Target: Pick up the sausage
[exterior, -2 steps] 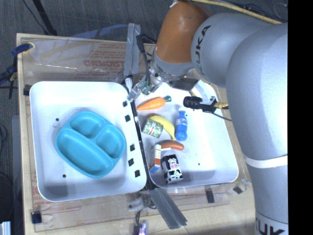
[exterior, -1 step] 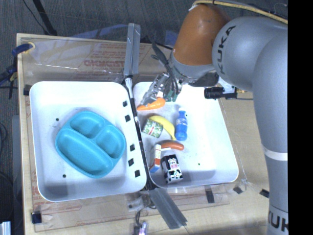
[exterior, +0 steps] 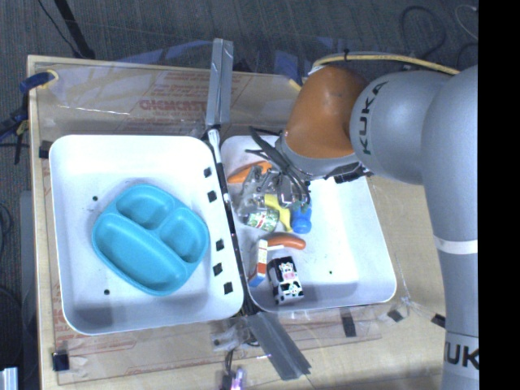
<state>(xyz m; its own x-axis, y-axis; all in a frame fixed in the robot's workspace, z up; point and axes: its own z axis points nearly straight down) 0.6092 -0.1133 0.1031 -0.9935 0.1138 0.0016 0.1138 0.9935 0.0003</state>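
Two shallow white bins sit side by side on your worktop (exterior: 406,275). Your left bin (exterior: 81,299) carries a light blue plastic plate with three compartments (exterior: 150,236), lying flat near its middle. Your right bin (exterior: 357,258) holds a cluster of small things along its left side. Look for the orange-red sausage (exterior: 285,241) lying roughly crosswise, just right of the divider between the bins. Just nearer than it stands a small black-and-white cow-patterned block (exterior: 284,279). Just beyond it you see a green-labelled can (exterior: 262,219), a yellow piece (exterior: 282,214) and a blue bottle-like toy (exterior: 301,218). An orange piece (exterior: 246,172) lies farther back. Your hand (exterior: 272,187) hangs over this cluster, a little beyond the sausage and apart from it. You cannot tell from this view how wide it stands, as metal parts and clutter blur together. The grey arm (exterior: 414,128) comes in from the right.
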